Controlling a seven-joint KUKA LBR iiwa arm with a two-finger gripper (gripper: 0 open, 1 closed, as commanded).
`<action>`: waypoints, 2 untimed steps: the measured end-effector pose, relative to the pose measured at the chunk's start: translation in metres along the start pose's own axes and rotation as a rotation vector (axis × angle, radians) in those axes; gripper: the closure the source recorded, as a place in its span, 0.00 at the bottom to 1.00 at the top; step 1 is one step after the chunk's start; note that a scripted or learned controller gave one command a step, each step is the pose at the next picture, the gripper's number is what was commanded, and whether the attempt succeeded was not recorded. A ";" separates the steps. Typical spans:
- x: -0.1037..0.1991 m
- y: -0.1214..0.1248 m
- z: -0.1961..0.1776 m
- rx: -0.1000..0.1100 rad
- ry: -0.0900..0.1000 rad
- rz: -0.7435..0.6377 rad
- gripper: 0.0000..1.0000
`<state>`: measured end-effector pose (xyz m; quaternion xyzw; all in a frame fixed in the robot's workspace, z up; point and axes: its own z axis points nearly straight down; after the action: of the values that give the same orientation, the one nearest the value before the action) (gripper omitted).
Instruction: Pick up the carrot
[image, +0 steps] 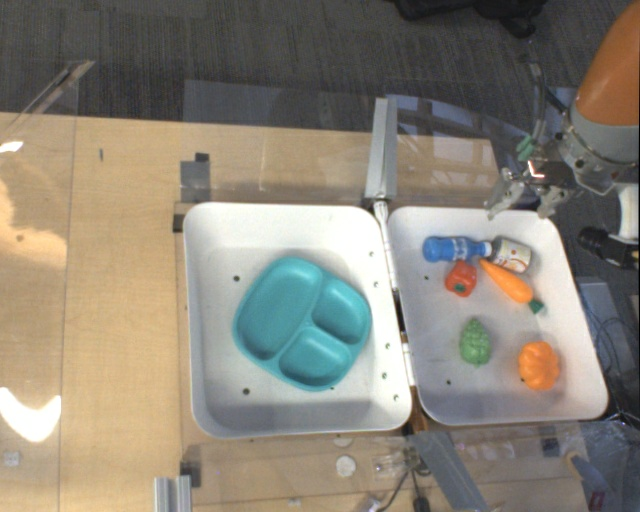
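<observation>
Two white bins side by side on a wooden bench. Left bin (210, 400) holding a teal divided plate (303, 322), tilted a bit, roughly in the middle. Right bin (575, 395) holding the small stuff: carrot (507, 282) lying at a slant in the upper right part, green tip toward the lower right, fat end up against a blue bottle (458, 249) with a white label end. Little red-orange pepper thing (461, 279) just left of the carrot, under the bottle. Green bumpy veggie (475, 342) lower down, orange round one (539, 365) near the bottom right corner.

Gripper (524, 200) hanging over the top rim of the right bin, above and apart from the carrot. Fingers spread apart, nothing between them. Orange band of the arm (612, 85) poking in at top right.
</observation>
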<state>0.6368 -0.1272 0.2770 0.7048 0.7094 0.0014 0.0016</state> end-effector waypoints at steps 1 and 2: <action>-0.061 -0.050 0.121 0.002 0.000 -0.003 0.00; -0.077 -0.001 0.189 -0.005 -0.003 -0.079 0.00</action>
<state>0.6366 -0.2040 0.0880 0.6761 0.7368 0.0023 0.0044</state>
